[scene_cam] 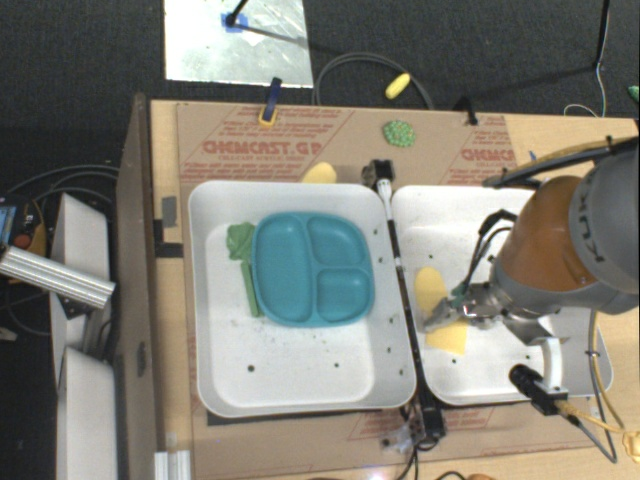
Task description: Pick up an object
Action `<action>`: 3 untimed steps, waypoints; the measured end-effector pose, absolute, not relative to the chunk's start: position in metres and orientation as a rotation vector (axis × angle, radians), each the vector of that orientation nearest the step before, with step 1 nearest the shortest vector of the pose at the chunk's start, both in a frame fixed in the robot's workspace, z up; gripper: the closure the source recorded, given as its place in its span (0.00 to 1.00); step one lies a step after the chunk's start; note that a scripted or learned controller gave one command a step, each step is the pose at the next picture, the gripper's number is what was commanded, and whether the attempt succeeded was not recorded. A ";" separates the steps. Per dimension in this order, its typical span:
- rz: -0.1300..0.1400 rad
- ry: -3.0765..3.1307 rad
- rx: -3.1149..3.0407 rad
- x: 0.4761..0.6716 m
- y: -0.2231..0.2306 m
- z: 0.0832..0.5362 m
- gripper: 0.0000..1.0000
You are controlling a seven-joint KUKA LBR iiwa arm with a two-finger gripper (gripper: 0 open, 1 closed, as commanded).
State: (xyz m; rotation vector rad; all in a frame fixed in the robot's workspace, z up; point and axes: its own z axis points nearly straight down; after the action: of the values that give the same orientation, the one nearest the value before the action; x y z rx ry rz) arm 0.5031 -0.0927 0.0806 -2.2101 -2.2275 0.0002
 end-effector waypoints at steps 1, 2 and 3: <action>-0.013 -2.240 -2.221 0.628 -0.103 0.087 0.00; -0.005 -2.233 -2.217 0.623 -0.104 0.096 1.00; -0.011 -2.231 -2.234 0.616 -0.149 0.233 1.00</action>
State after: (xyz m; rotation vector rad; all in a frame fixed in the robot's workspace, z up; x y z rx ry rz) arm 0.6163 -0.1488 0.2331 -2.2340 -2.2309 -0.0112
